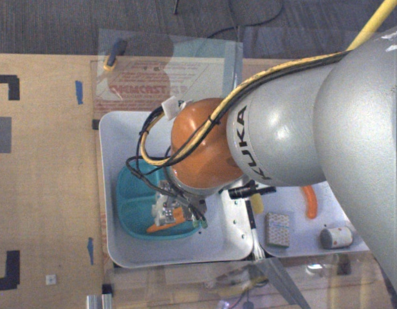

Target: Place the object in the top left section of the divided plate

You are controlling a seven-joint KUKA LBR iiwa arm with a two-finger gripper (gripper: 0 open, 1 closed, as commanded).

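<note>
One orange object (165, 221) sits under the end effector (174, 212) over the teal divided plate (130, 198), grip unclear, apparently lining up the drop.

Grey KUKA iiwa arm (295, 134) entering from the right side of the camera view, its bulk filling the upper right. The orange band (201, 147) sits above the wrist, which points steeply downward. The gripper (169, 214) hangs low beneath the wrist, yellow and black cables looping alongside.
</note>
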